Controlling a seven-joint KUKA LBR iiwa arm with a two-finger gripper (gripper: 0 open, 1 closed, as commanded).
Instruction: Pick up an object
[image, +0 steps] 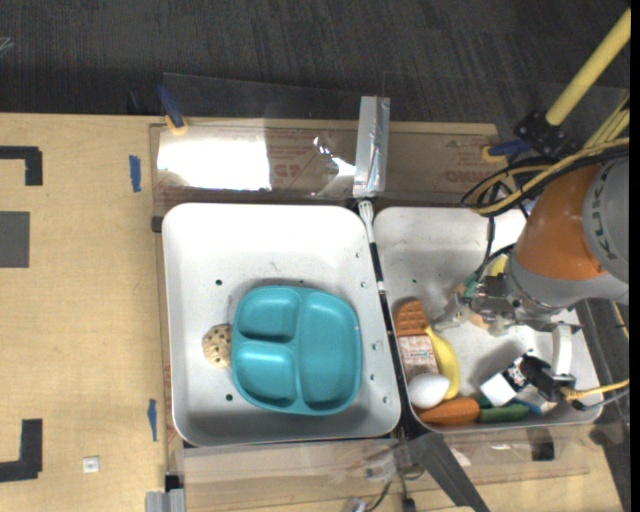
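Looking down through the fixed camera, I see my gripper (478, 300) low over the right bin (440, 228), hung under the grey wrist and orange band. It sits as a dark tangle against the white floor, and I cannot tell whether it is clenched or released; nothing visibly sits in it.

The candidates lie just to its left and below. Nearest is a banana (446, 362), smooth, curved and yellow. Pressed against that is a flat brown wrapped bar (412, 335) with a pale label. Further down sit a white egg (430, 390), an orange carrot (452, 411) and a green tapered piece (505, 411). A small black-and-white item (520, 378) lies below and to the right.

Far to its left, in the left bin (200, 240), a glossy teal divided plate (297, 348) rests beside a speckled cookie (216, 344).

My worry is crowding. The pieces touch along the bin's lower edge, so I judge a descent could straddle two at once or shove one into the wall. The egg and banana are rounded and slick-looking; I'd expect them to roll or squirt out. Loose yellow cables (520, 170) near the wrist could snag.
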